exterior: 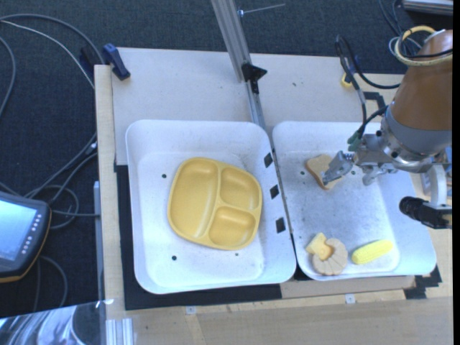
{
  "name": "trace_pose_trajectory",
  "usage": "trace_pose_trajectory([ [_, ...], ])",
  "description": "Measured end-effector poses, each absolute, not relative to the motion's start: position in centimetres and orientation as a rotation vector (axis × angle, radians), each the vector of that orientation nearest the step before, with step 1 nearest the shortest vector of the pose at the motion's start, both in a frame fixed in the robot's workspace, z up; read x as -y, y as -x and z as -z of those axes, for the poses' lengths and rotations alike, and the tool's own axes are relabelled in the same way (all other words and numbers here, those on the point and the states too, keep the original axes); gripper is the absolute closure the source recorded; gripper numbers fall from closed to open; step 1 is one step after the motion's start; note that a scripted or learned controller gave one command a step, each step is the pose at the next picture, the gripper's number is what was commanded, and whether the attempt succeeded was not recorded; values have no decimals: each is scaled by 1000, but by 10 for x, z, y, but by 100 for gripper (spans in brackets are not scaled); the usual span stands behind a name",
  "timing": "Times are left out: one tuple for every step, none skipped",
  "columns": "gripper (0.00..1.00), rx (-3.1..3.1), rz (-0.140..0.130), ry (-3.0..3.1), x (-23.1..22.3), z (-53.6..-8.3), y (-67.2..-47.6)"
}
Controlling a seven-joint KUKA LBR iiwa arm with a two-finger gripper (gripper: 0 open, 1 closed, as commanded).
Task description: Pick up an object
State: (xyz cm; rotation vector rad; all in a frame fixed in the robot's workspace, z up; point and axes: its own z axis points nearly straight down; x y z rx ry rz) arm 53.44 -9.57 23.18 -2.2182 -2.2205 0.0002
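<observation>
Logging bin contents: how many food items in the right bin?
3, maybe more hidden: bread slice by the gripper at upper left, cheese-and-cookie piece and corn cob near the front.

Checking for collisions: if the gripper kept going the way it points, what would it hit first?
Most likely the tan bread-like piece just past the gripper, which points leftward in the right bin; height above it is unclear from this view.

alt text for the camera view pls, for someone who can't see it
The gripper is at a tan toast-like piece in the right bin. A cheese chunk, cookie and corn cob lie near its front edge; the left bin holds a yellow divided plate.
</observation>
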Motion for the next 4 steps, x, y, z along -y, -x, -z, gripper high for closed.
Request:
trace_pose_trajectory([
  [0, 2221, 0, 2219, 96, -232, -534],
  [0, 2217, -6, 2216, 92, -182, -543],
  [0, 2216, -6, 2217, 101, -129, -546],
  [0, 2218, -5, 2217, 100, -90, -545],
])
